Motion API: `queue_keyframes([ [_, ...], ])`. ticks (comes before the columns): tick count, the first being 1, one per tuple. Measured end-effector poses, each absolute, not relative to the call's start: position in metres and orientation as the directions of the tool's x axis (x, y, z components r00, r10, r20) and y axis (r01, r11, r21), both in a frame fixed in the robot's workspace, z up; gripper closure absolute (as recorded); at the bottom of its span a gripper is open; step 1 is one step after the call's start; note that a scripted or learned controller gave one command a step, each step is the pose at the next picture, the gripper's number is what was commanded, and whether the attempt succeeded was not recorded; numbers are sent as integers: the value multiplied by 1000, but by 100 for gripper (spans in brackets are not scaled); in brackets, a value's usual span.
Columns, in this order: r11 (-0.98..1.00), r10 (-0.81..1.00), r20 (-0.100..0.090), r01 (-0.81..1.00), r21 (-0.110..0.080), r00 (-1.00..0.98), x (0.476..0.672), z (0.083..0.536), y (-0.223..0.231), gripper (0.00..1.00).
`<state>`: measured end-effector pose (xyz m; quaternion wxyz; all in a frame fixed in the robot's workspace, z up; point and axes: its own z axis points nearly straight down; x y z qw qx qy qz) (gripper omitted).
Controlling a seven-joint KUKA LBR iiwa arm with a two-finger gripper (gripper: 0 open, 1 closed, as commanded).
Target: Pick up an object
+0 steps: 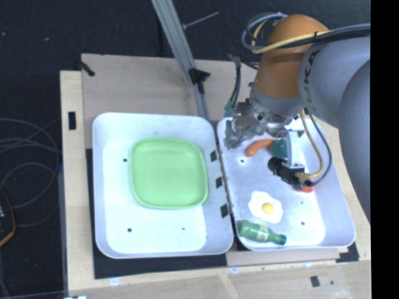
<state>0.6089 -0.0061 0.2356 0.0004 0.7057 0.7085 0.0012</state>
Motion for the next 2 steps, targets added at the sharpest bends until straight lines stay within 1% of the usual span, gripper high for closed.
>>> queue_keyframes([
  [1, 4, 1000, 1, 1000, 2, -4, 592, 248, 42, 100],
  [2, 2, 1000, 1, 1000, 0, -2, 565, 233, 83, 100],
])
